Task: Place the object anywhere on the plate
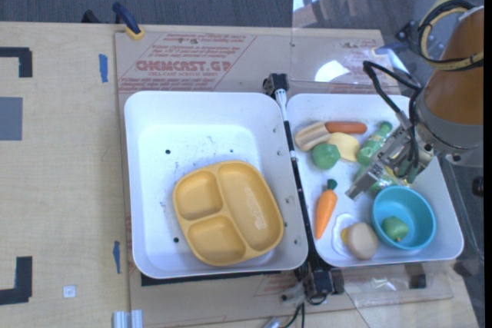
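Reaching in from the right, the gripper (377,177) hung low over the right bin (453,242), just above the blue bowl (415,210); whether anything sat between its tips I could not tell. The yellow plate (227,213) lay in the left bin (154,127). A carrot (325,211) lay beside the bowl.

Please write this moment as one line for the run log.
gripper: over right bin, above toy food | yellow plate: in left bin, nothing on it | blue bowl: holds green piece
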